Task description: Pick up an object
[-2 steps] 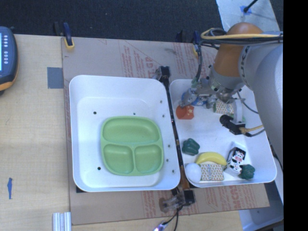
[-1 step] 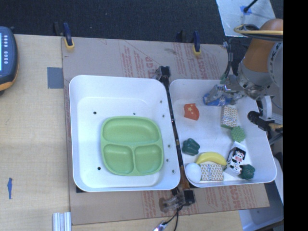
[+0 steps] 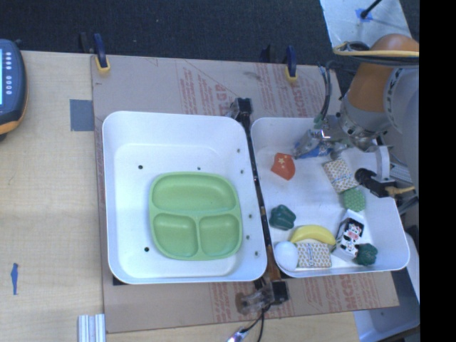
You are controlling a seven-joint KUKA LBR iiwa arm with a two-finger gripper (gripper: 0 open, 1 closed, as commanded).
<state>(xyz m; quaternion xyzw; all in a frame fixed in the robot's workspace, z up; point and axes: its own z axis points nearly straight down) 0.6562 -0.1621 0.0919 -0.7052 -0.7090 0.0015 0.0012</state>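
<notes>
My gripper (image 3: 314, 143) hangs low over the far end of the right bin (image 3: 399, 262), under the grey arm with its orange band (image 3: 377, 84). Just left of and below it lies a small red object (image 3: 283, 166). To the gripper's lower right sit a patterned block (image 3: 338, 174) and a green piece (image 3: 354, 199). Along the near side of the bin lie a dark green pepper (image 3: 282, 216), a banana (image 3: 313, 233), a white egg (image 3: 285, 251), a small box (image 3: 313, 256), a black-and-white carton (image 3: 349, 236) and a green broccoli piece (image 3: 366, 254).
The left bin (image 3: 121, 191) holds a light green divided plate (image 3: 194, 214). A black clip (image 3: 244, 107) sits between the two bins at their far end. Blue clamps (image 3: 100, 54) pin the cardboard sheet at the back. A dark device (image 3: 11, 80) lies at the far left.
</notes>
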